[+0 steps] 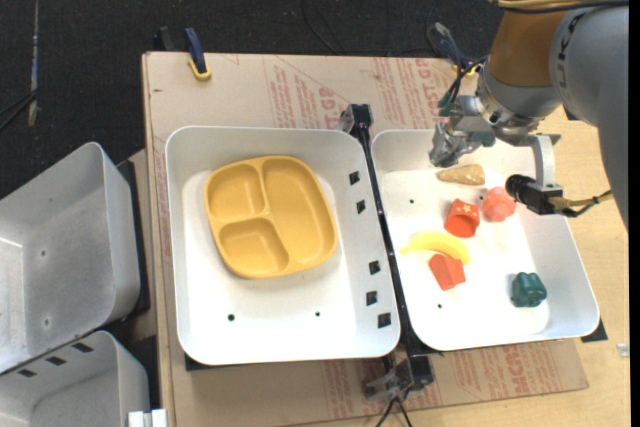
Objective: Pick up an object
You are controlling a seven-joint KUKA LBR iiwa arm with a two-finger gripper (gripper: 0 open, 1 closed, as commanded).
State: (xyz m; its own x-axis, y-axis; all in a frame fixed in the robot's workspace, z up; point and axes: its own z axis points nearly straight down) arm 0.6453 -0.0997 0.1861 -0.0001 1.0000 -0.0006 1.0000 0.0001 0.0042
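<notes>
Just beside pincer: tan piece.

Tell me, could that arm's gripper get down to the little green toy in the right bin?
Probably yes. The green toy sits alone near the right bin's front corner, with nothing on top of it, and the gripper already hangs over that same bin.

Looks like a robotics lab: two white bins clamped onto a scuffed plywood bench, loose cables trailing over dark carpet, spare bins stacked alongside.
</notes>
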